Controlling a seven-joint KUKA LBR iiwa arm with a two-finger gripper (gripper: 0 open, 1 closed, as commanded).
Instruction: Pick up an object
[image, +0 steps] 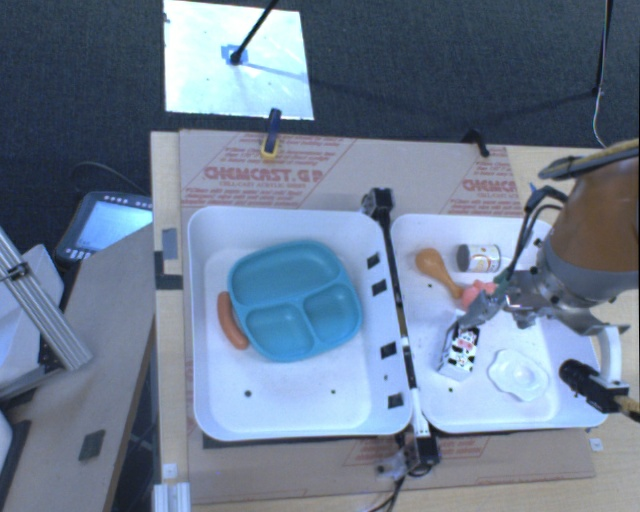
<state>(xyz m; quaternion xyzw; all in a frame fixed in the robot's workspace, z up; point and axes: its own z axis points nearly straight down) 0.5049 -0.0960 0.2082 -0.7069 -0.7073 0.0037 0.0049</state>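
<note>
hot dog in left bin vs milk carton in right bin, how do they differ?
Colour: the hot dog is plain orange-red; the milk carton is white with black patches.
Shape: the hot dog is a rounded, slim cylinder; the milk carton is boxy.
Neighbours: the hot dog lies just left of the blue divided plate; the milk carton lies right under the gripper.
Shared: both lie flat on a bin floor, long axis running roughly up and down the view.
</note>
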